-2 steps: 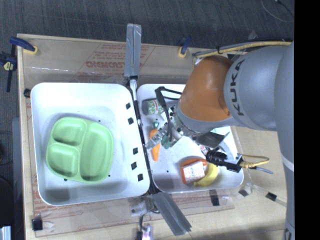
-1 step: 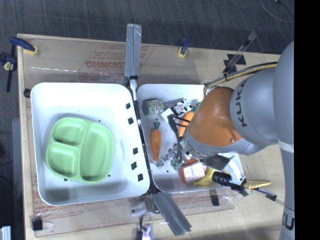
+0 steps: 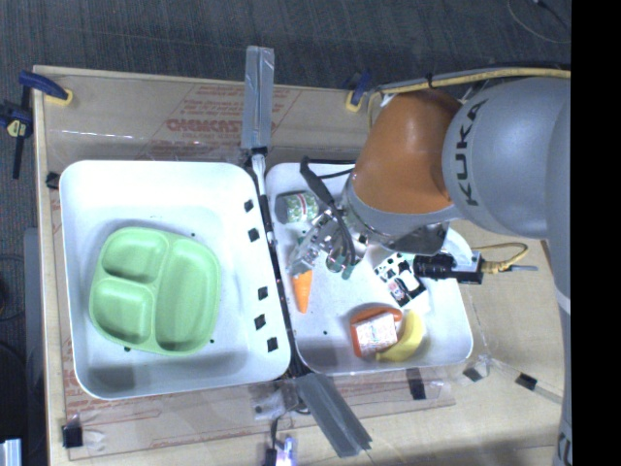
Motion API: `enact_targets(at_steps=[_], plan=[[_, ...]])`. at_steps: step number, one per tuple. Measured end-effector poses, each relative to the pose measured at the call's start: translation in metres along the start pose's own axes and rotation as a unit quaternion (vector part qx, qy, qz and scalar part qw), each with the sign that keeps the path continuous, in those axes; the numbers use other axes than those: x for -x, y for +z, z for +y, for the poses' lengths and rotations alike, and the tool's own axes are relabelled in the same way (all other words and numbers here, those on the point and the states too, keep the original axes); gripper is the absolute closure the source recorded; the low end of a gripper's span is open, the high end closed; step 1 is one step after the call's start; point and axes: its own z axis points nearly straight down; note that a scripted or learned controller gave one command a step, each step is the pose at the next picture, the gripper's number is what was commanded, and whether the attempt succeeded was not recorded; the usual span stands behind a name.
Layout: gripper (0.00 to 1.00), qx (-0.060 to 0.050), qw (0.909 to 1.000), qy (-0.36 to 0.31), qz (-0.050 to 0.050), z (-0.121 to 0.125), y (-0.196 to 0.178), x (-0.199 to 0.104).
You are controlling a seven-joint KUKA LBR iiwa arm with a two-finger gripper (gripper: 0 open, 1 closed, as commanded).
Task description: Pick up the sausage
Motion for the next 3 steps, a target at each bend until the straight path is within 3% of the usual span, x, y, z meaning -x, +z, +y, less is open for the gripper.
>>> enact_targets(at_steps=[1,2,3], plan=[[1.0,0.0,0.9927,-0.12,-0.002,-0.082,-0.08,0.002],[1.0,0.0,0.9868,-0.162,0.002,-0.05,0.056,-0.023],[1.0,0.0,0.9865,-0.164,0.001,-0.048,0.045,-0.022]])
